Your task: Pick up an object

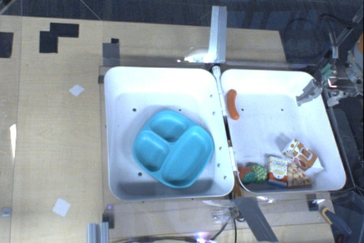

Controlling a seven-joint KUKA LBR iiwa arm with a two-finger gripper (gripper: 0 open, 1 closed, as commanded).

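Snack packets [290, 163] piled at 5 o'clock in right bin [267, 122], hot dog [232, 105] at 10. Nothing picked yet. Tool [310, 92] at 2 o'clock rim; grip unclear, can't tell.

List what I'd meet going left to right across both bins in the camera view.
Blue divided plate → orange sausage → green toy → small carton → patterned packet → gripper at the right bin's far corner.
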